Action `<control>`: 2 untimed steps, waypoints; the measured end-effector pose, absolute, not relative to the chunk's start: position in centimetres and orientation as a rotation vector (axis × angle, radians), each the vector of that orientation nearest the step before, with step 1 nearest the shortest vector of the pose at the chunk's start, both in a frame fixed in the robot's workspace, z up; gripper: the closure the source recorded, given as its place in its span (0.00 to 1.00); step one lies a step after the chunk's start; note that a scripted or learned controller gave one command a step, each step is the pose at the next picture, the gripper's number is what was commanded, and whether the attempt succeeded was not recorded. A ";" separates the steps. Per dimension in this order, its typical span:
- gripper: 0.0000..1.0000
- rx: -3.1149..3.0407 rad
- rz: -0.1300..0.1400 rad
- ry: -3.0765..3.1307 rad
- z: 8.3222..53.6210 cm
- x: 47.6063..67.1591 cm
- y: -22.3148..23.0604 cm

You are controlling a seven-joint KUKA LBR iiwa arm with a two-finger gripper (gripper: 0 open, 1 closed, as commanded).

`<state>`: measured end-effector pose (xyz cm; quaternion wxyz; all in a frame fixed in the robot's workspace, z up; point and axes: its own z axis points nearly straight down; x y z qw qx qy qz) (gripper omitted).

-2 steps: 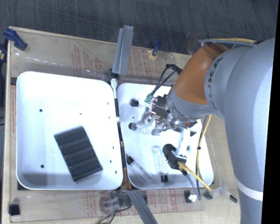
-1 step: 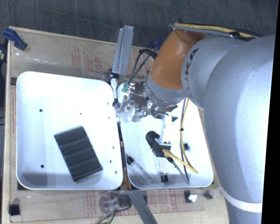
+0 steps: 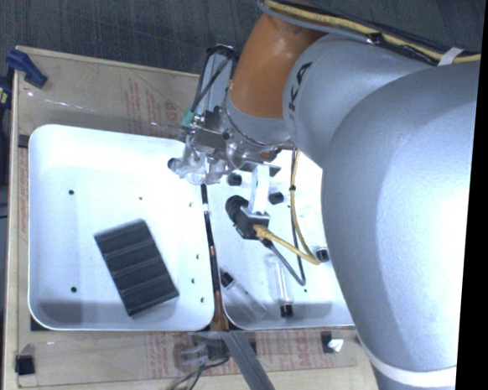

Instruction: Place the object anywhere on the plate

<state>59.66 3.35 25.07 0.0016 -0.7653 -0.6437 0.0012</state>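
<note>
the arm's gripper [image 3: 197, 165] hangs over the left bin [image 3: 53, 158], at the far end of the rim it shares with the right bin [image 3: 323, 310]. whether it is wide or narrow i cannot tell. a dark ribbed slab [image 3: 136, 267], maybe the object or the plate, lies flat toward the left bin's near edge, well apart from the gripper. the risk i see: coming down this close to the rim, it could clip the bin wall or close on nothing.
</note>
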 end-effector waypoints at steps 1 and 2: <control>1.00 -2.541 -0.013 -1.851 15.2 65.4 10.1; 1.00 -2.571 -0.034 -1.825 15.0 66.0 10.6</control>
